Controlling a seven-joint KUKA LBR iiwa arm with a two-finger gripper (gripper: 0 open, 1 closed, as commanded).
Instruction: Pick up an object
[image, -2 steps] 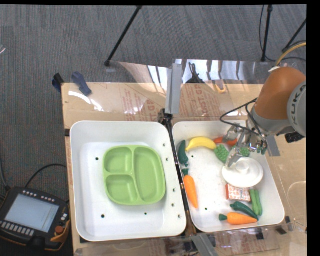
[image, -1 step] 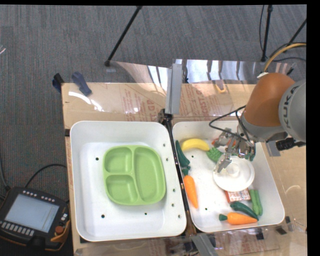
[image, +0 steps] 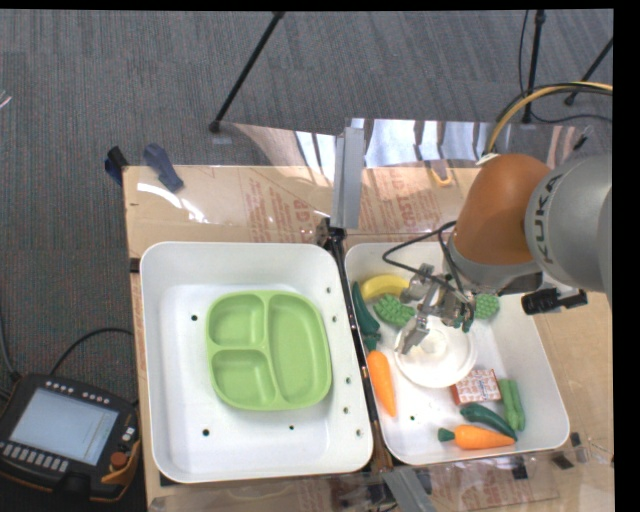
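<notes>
Starting well left of the white bowl (image: 437, 362): noting a green divided plate (image: 268, 350) sitting in the left bin (image: 170, 300). Just left of the bowl, spotting an orange carrot (image: 382, 382); up-left of the bowl, a yellow banana (image: 383, 287) lying beside a green knobbly toy (image: 392, 311). Hovering directly over the bowl, the likeliest pick: the gripper (image: 432, 318), clenched or released being impossible to tell. Judging the risks: catching only the bowl's thin rim and slipping off, or nudging crowded neighbours instead of lifting. Just right of the bowl, seeing a small red box (image: 476, 385); below-right, a second carrot (image: 483, 436) lying beside green pods (image: 512, 403).
</notes>
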